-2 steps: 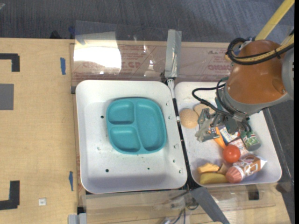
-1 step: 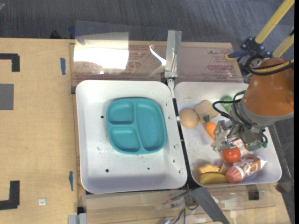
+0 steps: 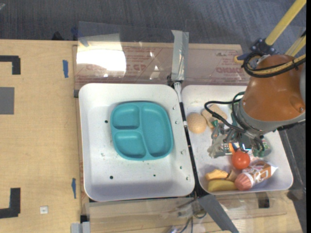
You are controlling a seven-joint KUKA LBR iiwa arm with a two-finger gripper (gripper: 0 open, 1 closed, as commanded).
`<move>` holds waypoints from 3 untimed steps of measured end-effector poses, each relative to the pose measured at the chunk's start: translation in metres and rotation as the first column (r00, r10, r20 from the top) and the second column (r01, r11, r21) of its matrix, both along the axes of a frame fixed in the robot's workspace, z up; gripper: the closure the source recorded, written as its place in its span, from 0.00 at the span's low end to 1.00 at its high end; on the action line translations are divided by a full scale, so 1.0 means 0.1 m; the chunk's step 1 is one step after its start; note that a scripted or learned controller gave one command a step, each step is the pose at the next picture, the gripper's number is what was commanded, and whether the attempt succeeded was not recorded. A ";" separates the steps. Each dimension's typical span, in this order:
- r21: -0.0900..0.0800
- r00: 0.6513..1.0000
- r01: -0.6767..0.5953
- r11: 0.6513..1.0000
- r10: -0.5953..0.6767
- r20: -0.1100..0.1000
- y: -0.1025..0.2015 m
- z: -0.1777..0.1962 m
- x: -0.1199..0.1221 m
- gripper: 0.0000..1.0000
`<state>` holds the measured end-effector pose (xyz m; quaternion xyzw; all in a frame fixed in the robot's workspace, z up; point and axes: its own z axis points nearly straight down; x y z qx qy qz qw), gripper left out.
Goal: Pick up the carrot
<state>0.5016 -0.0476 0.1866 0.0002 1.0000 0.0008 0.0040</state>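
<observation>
The right bin holds several toy foods. An orange, tapered piece with white patches, which I take for the carrot, lies near the bin's front right corner. My gripper hangs under the orange wrist band, over the middle of the right bin. It is up and to the left of the carrot and apart from it. A red tomato lies between the gripper and the carrot. Nothing shows between the gripper's tips.
A tan egg-shaped piece and a pale piece lie at the right bin's back left. A yellow piece lies along its front wall. The left bin holds a teal divided plate.
</observation>
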 end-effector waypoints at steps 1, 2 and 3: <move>-0.002 0.980 -0.198 0.980 0.198 -0.006 -0.58 -0.47 -0.22 1.00; 0.000 0.997 -0.079 0.997 0.079 0.003 0.26 0.00 -0.07 1.00; -0.004 1.000 0.021 1.000 -0.021 0.008 -0.29 1.10 0.10 1.00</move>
